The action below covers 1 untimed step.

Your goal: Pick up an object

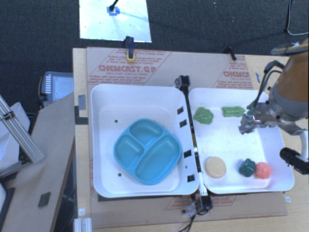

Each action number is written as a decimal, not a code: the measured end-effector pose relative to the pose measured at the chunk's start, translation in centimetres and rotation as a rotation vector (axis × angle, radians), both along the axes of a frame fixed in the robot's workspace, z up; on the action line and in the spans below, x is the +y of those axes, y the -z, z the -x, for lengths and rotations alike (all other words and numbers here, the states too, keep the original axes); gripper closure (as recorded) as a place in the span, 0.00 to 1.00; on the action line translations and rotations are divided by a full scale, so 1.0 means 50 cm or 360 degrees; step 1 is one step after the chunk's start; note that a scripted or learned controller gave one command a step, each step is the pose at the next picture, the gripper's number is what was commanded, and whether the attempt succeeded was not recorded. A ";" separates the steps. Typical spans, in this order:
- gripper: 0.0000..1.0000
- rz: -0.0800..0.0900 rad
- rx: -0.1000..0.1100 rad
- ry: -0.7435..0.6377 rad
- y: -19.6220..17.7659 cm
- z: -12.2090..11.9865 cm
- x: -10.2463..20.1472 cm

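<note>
Faintly, "CHEMCAST GP" on backing sheet (126,67)

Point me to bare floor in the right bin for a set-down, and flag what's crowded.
Right bin: bare middle, between the green leafy piece above and the tan disc below. Crowded: front right corner, dark green piece touching the pink ball; back edge, flat green piece beside the gripper.

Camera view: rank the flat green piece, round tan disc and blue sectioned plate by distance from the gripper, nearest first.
Measured from the gripper over the right bin:
1. Flat green piece, just to its upper left in the view, same bin.
2. Round tan disc, lower left part of that bin.
3. Blue sectioned plate, in the left bin.
</note>
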<state>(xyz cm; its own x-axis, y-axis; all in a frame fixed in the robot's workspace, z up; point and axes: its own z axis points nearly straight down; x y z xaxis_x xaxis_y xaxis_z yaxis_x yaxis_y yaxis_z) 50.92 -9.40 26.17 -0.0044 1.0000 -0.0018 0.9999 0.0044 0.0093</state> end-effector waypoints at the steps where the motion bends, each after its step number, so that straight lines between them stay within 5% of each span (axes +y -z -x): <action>1: 1.00 -0.0002 0.0010 0.0001 -0.013 -0.002 0.000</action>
